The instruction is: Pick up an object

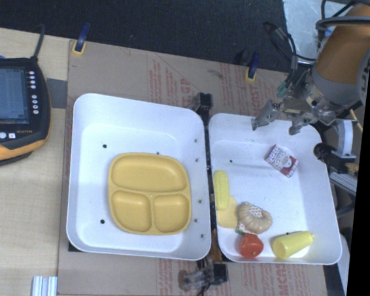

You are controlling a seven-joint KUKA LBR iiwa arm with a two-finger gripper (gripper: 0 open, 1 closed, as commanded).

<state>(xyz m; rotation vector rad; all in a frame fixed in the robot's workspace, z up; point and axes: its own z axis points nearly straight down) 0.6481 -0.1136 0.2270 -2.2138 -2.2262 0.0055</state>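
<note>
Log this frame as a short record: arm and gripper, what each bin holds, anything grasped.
gripper: open, above far edge of right bin, holding nothing
left bin: yellow divided tray
right bin: red-white packet, corn cob, bread roll, tomato, yellow bottle
off-bench: handheld pendant at left

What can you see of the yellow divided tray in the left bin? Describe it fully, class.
The yellow divided tray looks like matte plastic, a rounded rectangle with three recesses: one long compartment along its far side and two smaller ones nearer the camera. It lies flat, right side up and slightly turned, on the floor of the left bin, near its middle. Nothing lies in it.
</note>
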